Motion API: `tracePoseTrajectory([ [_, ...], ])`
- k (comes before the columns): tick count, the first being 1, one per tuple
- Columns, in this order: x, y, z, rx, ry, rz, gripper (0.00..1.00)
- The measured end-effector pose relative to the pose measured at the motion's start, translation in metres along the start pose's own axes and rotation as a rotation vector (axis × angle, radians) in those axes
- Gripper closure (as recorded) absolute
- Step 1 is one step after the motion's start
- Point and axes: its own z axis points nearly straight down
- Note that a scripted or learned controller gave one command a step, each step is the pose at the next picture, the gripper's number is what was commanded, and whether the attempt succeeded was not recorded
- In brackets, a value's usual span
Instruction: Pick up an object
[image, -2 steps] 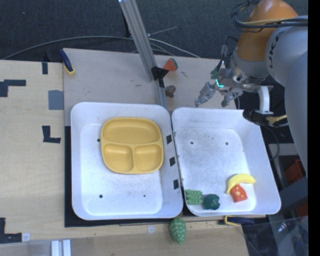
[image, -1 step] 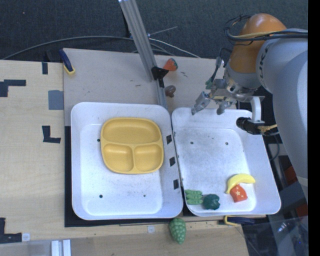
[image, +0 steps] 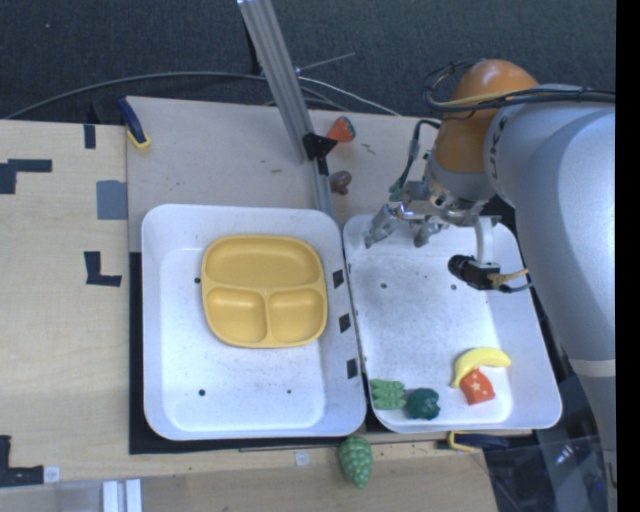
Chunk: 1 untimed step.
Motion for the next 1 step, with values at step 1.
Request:
tracePoseTrajectory([
  [1,-0.0024,-0.0025,0.0342,0.013,-0.003,0.002,0.00],
])
